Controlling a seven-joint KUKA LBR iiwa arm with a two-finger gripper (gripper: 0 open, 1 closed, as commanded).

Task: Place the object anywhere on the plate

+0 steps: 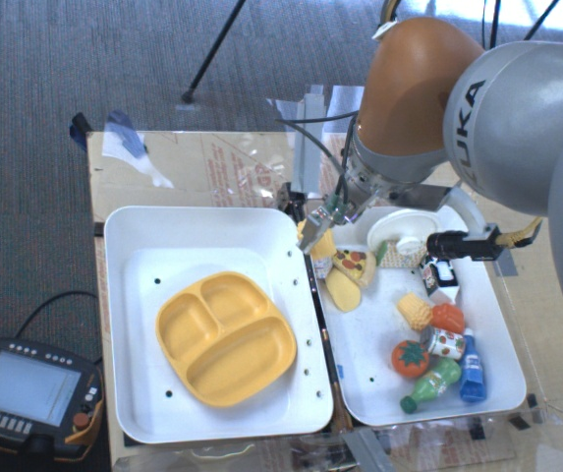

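Note:
A yellow divided plate [226,336] lies in the left bin [134,234], with nothing on it. My gripper [312,230] hangs over the near-left corner of the right bin [497,332], close to the wall between the two bins. A small yellow toy [323,245] sits right at its tip, touching or nearly touching it; the arm's wrist hides how the two meet. Just below lie a pizza-slice toy [354,262] and a pale yellow rounded toy [343,289].
The right bin also holds a white bowl [402,231], a corn cob [415,312], an orange-red piece [448,317], a small can [445,342], a tomato [410,358], a green bottle [430,385] and a blue bottle [472,372]. A teach pendant [30,391] lies on the floor at lower left.

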